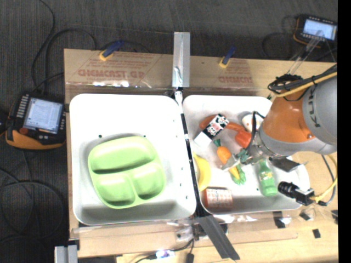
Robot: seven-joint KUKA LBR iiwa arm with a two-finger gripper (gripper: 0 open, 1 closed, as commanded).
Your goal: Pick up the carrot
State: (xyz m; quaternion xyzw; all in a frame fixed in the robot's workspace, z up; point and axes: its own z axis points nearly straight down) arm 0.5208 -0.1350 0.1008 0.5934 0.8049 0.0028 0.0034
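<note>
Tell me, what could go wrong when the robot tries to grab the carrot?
The small orange carrot lies in the right white bin, crowded among other toys. The gripper is low beside it, so it might grab or knock the yellow-and-green corn toy or the green plastic bottle instead. The carrot could also get pushed toward the black-and-white spotted box and slip away without being lifted.

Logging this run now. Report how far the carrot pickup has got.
Done: the arm has reached into the right bin, its gripper low among the toys. In hand: nothing I can confirm; the carrot lies on the bin floor just left of the gripper. Left: grasping the carrot and lifting it clear.
</note>
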